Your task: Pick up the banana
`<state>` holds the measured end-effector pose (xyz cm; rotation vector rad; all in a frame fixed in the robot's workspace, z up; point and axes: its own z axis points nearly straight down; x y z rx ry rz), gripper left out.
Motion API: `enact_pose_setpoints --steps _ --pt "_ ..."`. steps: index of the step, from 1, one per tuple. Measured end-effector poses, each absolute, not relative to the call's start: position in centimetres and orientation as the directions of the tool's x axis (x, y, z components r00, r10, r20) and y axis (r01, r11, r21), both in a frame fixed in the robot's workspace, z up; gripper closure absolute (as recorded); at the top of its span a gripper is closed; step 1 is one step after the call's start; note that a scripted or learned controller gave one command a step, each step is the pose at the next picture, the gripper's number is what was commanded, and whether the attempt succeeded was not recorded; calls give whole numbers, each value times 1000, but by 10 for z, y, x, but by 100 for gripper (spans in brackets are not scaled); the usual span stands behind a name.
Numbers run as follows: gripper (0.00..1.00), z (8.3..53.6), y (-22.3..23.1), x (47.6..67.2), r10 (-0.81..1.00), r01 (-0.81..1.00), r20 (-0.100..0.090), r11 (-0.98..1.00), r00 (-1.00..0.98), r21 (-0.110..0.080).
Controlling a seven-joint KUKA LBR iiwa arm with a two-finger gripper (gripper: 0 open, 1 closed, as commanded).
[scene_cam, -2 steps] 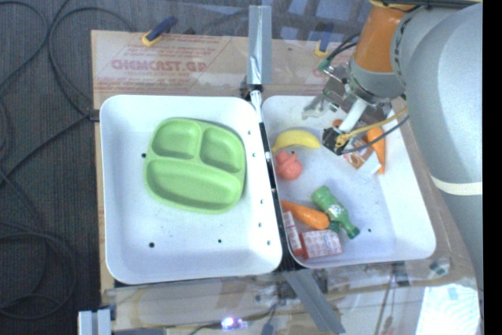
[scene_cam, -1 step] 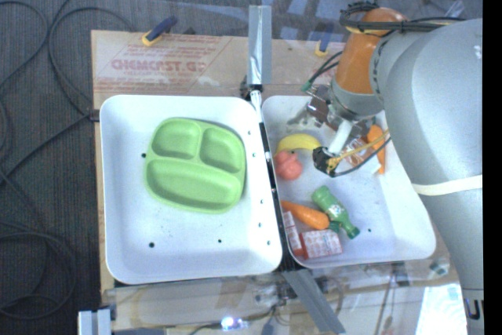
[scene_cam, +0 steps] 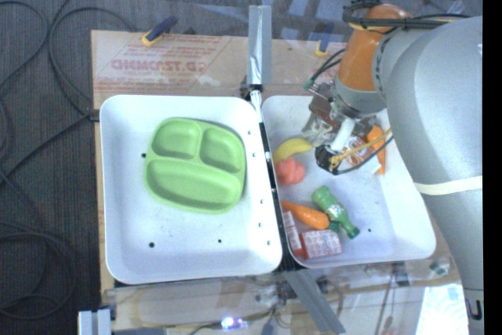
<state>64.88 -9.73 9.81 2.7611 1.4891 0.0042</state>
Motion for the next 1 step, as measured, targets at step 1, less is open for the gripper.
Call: enact_pose_setpoints --steps 1 --pt "0 98 -97 649 836 836 0 -549 549 5"
